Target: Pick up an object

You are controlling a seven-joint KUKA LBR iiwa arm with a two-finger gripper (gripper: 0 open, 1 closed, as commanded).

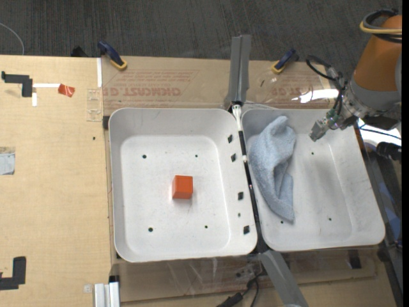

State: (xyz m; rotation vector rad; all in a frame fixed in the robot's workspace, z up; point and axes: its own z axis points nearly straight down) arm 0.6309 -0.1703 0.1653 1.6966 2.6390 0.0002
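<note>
A small orange-red cube sits near the middle of the left bin. A crumpled grey-blue cloth lies along the left side of the right bin, leaning toward the divider. My gripper hangs over the upper right part of the right bin, to the right of the cloth and apart from it. Nothing shows between its tips. The grey arm with its orange band comes in from the upper right.
A grey metal post rises behind the seam between the bins. Blue-and-yellow clamps hold the cardboard backing. Cables trail near the wrist. A wooden board lies left of the bins.
</note>
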